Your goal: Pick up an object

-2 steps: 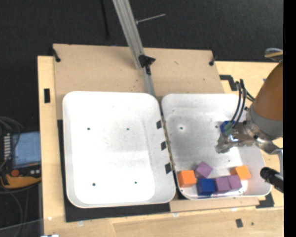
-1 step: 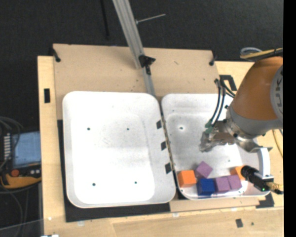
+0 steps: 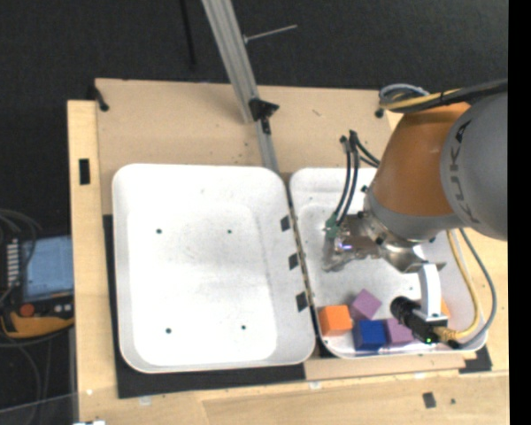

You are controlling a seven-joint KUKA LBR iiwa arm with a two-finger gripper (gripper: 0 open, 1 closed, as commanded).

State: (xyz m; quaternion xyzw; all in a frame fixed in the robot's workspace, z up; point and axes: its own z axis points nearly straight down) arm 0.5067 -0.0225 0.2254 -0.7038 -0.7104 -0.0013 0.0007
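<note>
Arm [image 3: 425, 175] in from the right, grey body and orange band hanging over the right bin [image 3: 314, 184], and the gripper [image 3: 343, 248] sits low over the middle of that bin, close to its left wall. Whether the gripper is open or closed, I cannot tell from up here; the wrist and a bundle of dark cables cover it, and nothing can be seen held in it. Down at the near end of the same bin, there's the cluster to pick from: an orange block [image 3: 336, 319] nearest the left wall, a purple block [image 3: 365, 305] just beside it and tilted on a corner, a blue block [image 3: 370, 335] against the near rim, touching or almost touching the orange one, and a second purple block [image 3: 398, 333] just to the right of the blue. All four lie on the bin floor, near the gripper but apart from it. Over on the other side, the left bin [image 3: 203, 255] shows its white floor with a few small dark dots. Both bins rest side by side on the tan bench [image 3: 168, 122], and a slanted metal rail [image 3: 233, 51] comes down from the top toward the gap between them.
</note>
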